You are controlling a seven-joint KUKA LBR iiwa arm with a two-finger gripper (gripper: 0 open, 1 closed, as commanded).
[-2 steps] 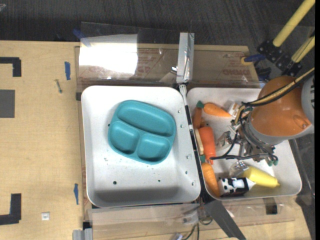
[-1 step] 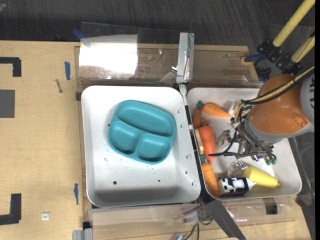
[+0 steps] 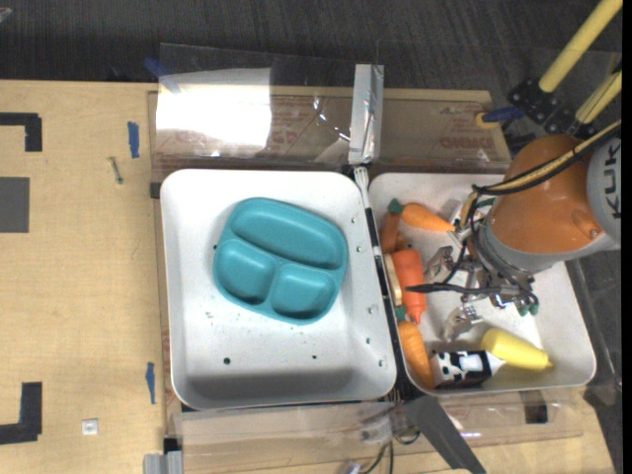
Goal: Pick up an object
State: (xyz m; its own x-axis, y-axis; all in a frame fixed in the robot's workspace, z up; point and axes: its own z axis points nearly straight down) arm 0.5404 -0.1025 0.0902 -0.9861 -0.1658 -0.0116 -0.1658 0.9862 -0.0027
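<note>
In the right bin [image 3: 578, 339], my gripper [image 3: 462, 286] hangs low beneath the orange wrist band [image 3: 538, 210], amid cables. An orange carrot [image 3: 427, 217] lies at the bin's far left, just beyond the gripper. Along the bin's left wall lie an orange piece [image 3: 406, 266], a smaller red-orange piece [image 3: 414, 305] and another orange one [image 3: 415, 352]. Close to the near wall there is a black-and-white spotted object [image 3: 462, 365] next to a yellow object [image 3: 514, 351]. The gripper is above bare bin floor, between the orange pieces and the yellow object.
The left bin [image 3: 197, 344] holds a teal divided plate [image 3: 280, 258]. A clear plastic sheet and a metal divider strip [image 3: 365, 112] stand behind the bins. Yellow bars [image 3: 583, 33] cross the top right. Bench surface [image 3: 69, 265] lies to the left.
</note>
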